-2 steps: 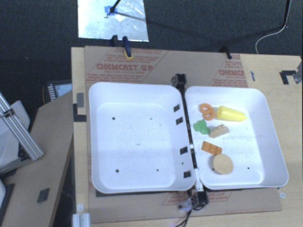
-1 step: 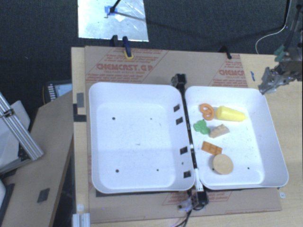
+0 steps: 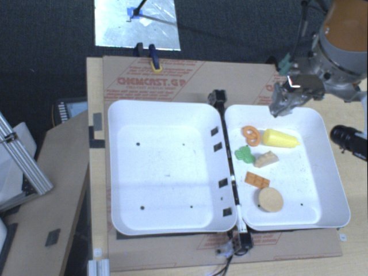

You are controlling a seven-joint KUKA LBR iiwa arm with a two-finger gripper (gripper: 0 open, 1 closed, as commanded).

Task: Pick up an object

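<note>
The right bin [image 3: 330, 171] contains six small objects, all in its left and middle part: an orange ring [image 3: 250, 134], a yellow cylinder-shaped piece [image 3: 280, 138] just beside the ring, a green piece [image 3: 245, 154] below the ring, a beige block [image 3: 265, 160] near the green piece, an orange waffle-like tile [image 3: 257, 180], and a round tan disc [image 3: 270, 200] just below the tile. The objects lie close together, but they are not stacked. The gripper [image 3: 282, 107] hangs over the back edge of this bin, above and to the right of the ring, and nothing is between it and the objects. I cannot tell its state. The left bin [image 3: 118, 154] stands beside the right one, joined along a dark strip with clips [image 3: 224, 165]. Both bins rest on a brown cardboard sheet [image 3: 167, 76] with red print. Behind it a shiny foil square [image 3: 138, 16] lies on a dark floor.
</note>
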